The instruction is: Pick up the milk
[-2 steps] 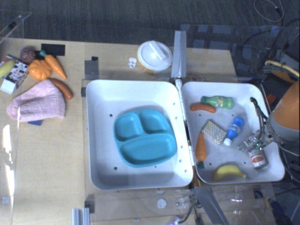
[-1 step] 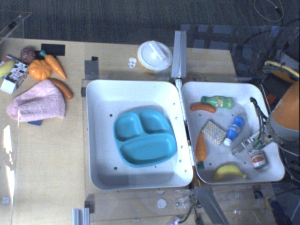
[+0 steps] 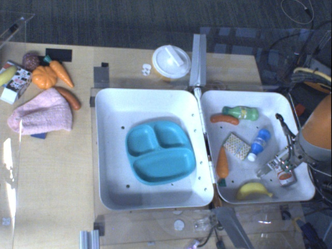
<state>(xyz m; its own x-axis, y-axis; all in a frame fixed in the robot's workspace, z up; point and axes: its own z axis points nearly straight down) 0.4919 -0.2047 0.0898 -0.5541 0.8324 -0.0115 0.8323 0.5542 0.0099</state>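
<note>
The milk point(image 3: 258, 144) is a small white bottle with a blue cap. It lies tilted in the middle of the right bin point(image 3: 295, 105). My gripper point(image 3: 280, 166) is low in that bin, right of the milk and slightly nearer the front, a short gap away from it. Just below the gripper sits a small red and white object point(image 3: 286, 179); whether the two touch is unclear. The arm's orange band point(image 3: 317, 129) rises at the right edge.
Around the milk lie a green bottle point(image 3: 241, 112), a sausage point(image 3: 224, 120), a speckled block point(image 3: 236, 146), a carrot point(image 3: 222, 163) and a banana point(image 3: 253, 190). A blue divided plate point(image 3: 161, 151) fills the left bin point(image 3: 111, 139). Toy foods and a pink cloth point(image 3: 41, 114) rest on the bench.
</note>
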